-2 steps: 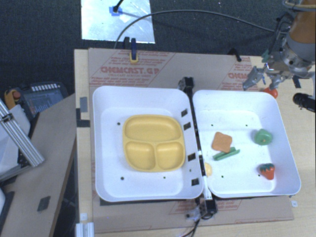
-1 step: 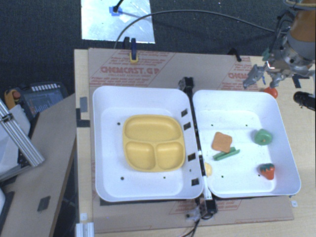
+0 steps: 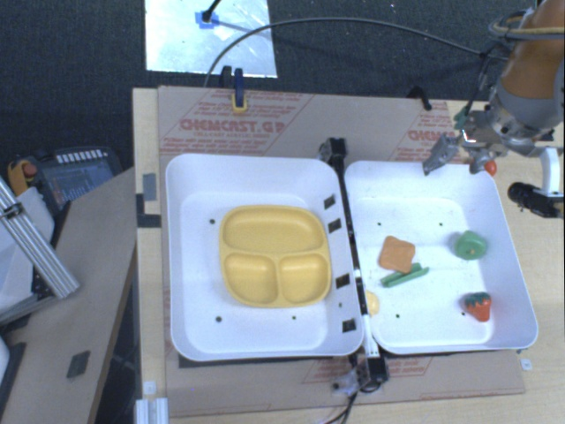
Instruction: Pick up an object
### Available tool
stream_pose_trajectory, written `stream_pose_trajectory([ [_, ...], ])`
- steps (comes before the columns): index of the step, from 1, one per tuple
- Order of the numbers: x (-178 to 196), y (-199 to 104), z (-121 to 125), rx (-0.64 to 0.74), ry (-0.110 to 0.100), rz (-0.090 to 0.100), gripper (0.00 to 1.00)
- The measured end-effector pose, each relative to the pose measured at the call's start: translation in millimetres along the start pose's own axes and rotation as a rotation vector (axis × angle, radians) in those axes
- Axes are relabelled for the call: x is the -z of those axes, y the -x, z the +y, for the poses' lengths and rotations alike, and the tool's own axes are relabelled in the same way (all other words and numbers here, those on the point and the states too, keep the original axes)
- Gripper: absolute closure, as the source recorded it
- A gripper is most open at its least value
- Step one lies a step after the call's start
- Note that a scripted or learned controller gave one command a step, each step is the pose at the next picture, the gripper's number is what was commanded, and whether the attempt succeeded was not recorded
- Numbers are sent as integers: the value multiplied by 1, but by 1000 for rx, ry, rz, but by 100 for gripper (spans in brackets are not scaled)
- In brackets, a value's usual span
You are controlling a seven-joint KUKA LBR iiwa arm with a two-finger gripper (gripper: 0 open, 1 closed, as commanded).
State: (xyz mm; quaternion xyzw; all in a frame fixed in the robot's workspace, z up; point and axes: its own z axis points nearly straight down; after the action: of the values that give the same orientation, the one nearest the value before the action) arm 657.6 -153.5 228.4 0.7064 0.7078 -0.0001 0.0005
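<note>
The arm is reaching in at the upper right, its gripper (image 3: 461, 155) hanging over the far rim of the right bin (image 3: 415, 325), above the bin's upper right corner; whether it is clenched or released cannot be told, and nothing is showing in its grasp. Inside the right bin, an orange cracker-like piece (image 3: 396, 254) is lying just above a green bean (image 3: 404, 276), a green pepper (image 3: 470, 245) is sitting near the right wall, and a red strawberry (image 3: 478, 306) is resting below it. The left bin (image 3: 190, 237) is holding a yellow divided tray (image 3: 274, 255)
</note>
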Motion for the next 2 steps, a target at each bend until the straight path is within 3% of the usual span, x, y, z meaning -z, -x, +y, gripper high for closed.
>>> stream_pose_trajectory([
  [2, -93, 11, 4, -1, 1, 0, 0],
])
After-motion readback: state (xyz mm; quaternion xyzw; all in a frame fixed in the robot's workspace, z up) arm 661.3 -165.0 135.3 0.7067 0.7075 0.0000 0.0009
